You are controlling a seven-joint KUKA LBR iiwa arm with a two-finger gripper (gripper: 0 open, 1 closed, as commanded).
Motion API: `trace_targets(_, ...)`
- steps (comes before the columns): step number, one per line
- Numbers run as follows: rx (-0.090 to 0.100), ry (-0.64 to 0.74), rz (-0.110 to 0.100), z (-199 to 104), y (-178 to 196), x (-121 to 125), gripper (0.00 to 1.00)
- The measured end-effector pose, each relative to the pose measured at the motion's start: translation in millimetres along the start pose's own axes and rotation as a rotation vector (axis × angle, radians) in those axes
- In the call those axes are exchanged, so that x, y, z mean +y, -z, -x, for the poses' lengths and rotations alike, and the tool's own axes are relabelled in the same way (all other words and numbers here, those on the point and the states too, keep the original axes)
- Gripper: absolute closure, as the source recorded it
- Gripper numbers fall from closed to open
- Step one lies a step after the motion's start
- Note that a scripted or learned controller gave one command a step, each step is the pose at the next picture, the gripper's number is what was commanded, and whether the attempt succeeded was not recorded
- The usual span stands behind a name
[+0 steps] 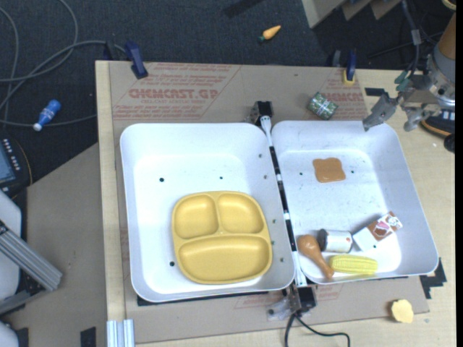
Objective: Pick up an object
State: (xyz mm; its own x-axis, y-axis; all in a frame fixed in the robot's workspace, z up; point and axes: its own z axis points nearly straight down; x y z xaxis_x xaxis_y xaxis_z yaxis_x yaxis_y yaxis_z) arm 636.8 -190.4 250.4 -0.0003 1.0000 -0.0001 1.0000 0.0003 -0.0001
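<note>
Above the right bin's [405, 165] far corner, the gripper [394, 110] hung with fingers spread, holding nothing; corn [353, 265] lay untouched.

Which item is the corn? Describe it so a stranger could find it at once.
Start at the right bin of the two white bins. Go to its near edge, where a cluster of small things lies. The corn is the yellow, ridged cob lying flat at the front of that cluster, just right of the brown drumstick and below the grey can; nothing else there is yellow.
</note>
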Motion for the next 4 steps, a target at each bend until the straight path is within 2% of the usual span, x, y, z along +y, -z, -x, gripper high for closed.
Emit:
trace_targets(1, 0.005, -0.002, -0.015, -14, -126, -47, 0.00)
trace_targets(2, -0.001, 0.006, 0.005, -69, -101, -8, 0.00)
trace_targets(3, 0.001, 0.000, -0.004, -67, -169, -12, 0.00)
trace_targets(4, -0.001, 0.000, 0.005, -67, -154, -9, 1.00)
